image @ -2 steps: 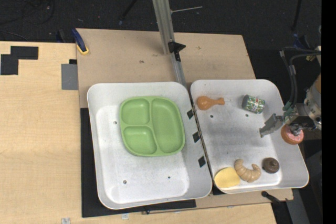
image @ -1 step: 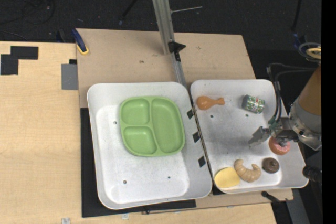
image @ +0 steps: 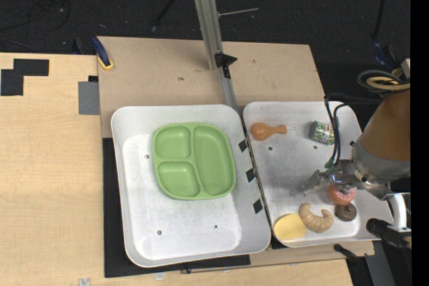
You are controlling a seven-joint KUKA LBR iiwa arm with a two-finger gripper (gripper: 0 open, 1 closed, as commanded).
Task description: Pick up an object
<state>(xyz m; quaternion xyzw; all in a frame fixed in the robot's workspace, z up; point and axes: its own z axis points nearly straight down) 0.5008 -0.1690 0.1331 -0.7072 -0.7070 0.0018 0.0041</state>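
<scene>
Right bin [image: 281,211], near edge: yellow piece [image: 289,228] at the near left corner, croissant [image: 317,218] touching it on the right, so both crowd the near wall and leave little room for a finger on that side. Dark round item [image: 346,212] sits just beside the croissant, toward the right wall.

Gripper [image: 340,185] is low over the right side of that bin, arm [image: 389,137] coming in over the right wall. A pink item [image: 342,195] sits right under the claw tip, likely the target, which would explain the wrist hanging there. Claw width: cannot tell, the tip is a blur of metal and cable, and nothing shows the pink item between the fingers. No lift judged yet.

Far edge of the right bin: orange drumstick [image: 267,131] near the far left corner, green can [image: 322,132] toward the far right, both well apart from the claw and lying free, easier picks by my read.

Left bin [image: 134,211]: green tray [image: 194,161] with 3 compartments, flat near the middle, nothing in it.
</scene>
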